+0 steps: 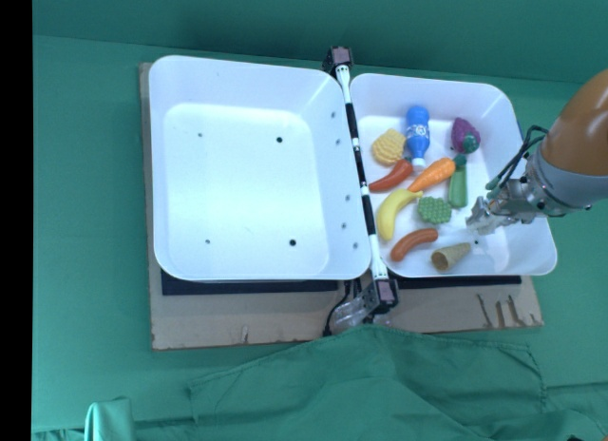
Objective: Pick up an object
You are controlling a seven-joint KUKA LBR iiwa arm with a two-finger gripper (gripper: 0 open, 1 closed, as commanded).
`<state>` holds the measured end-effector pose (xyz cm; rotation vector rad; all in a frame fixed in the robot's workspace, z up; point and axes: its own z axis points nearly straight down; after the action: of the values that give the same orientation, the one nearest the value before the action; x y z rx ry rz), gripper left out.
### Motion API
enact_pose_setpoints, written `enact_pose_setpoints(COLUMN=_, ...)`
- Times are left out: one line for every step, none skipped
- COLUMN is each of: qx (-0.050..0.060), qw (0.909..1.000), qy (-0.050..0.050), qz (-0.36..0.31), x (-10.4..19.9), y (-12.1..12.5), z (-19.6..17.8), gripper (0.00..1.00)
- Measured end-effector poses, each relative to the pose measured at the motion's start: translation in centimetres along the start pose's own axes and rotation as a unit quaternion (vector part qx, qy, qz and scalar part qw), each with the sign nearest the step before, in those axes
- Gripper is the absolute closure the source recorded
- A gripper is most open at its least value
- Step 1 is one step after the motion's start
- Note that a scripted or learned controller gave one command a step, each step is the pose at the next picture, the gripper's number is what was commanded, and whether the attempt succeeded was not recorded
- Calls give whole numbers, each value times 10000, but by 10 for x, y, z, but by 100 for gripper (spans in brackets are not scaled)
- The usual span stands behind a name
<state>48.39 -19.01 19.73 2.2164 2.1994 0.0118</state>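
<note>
The toys lie loose in the right bin (pixel 532 260), all to the camera-left of the jaws. Nearest them lies a tan ice-cream cone (pixel 450 256), just below-left, and an upright dark green cucumber (pixel 458 186) just above-left. Farther off are a green bumpy piece (pixel 434 209), an orange sausage (pixel 414 243), a yellow banana (pixel 393 212), a carrot (pixel 432 174), a red chilli (pixel 390 178), a yellow corn piece (pixel 387 146), a blue bottle (pixel 416 133) and a purple eggplant (pixel 464 134).

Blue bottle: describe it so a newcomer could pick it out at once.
Look in the right bin, the one crowded with toy food. Near its far wall lies the blue bottle, between a yellow waffle-like piece and a purple fruit. Nothing else there is blue.
</note>
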Motion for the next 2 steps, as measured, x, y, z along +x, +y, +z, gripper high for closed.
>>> enact_pose_setpoints(qx=-21, qw=10000, qy=-13, qz=19, x=-1, y=1, z=-11, gripper=100)
enact_pose_setpoints(qx=-47, qw=10000, qy=-27, qz=37, x=-3, y=2, z=-23, gripper=100)
